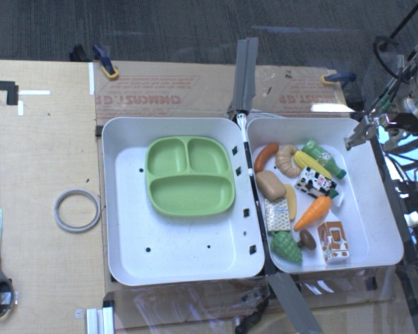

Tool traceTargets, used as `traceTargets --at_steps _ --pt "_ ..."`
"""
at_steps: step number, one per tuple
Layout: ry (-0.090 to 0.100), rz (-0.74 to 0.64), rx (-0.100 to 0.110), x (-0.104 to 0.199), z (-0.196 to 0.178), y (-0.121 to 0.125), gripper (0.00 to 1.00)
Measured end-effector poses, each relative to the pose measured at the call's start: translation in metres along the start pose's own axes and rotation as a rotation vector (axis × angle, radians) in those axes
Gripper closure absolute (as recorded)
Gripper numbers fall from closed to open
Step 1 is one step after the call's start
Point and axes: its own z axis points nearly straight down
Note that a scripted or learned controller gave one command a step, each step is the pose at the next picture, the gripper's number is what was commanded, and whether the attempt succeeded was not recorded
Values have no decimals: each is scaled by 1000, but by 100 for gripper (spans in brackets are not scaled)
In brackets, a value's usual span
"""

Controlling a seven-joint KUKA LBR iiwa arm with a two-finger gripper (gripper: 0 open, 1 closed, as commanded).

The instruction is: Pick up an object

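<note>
Broccoli [284, 246] and carton [334, 241] sitting at near edge of right bin [386, 207], beside carrot [312, 212], corn [311, 163], sausage [265, 156]. Green plate [190, 175] lying in left bin [125, 207]. Arm hanging at right edge, gripper [360, 136] hovering above right bin's far-right rim, clear of toys. Jaw opening: can't tell. Tape ring [77, 209] lying on bench [42, 158].

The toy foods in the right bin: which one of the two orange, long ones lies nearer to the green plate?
The hot dog, at the bin's upper left by the divider. The carrot lies lower, nearer the bin's middle, with a green top.
</note>
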Motion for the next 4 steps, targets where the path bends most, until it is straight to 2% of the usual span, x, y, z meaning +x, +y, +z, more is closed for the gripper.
traceTargets --at_steps 1,2,3,4 --pt "1 -16 0 26 96 -27 0" --pt "0 -77 -3 31 186 -96 0" --pt "-1 -74 -5 30 178 -95 100" --pt "-1 -17 -2 94 31 -78 100"
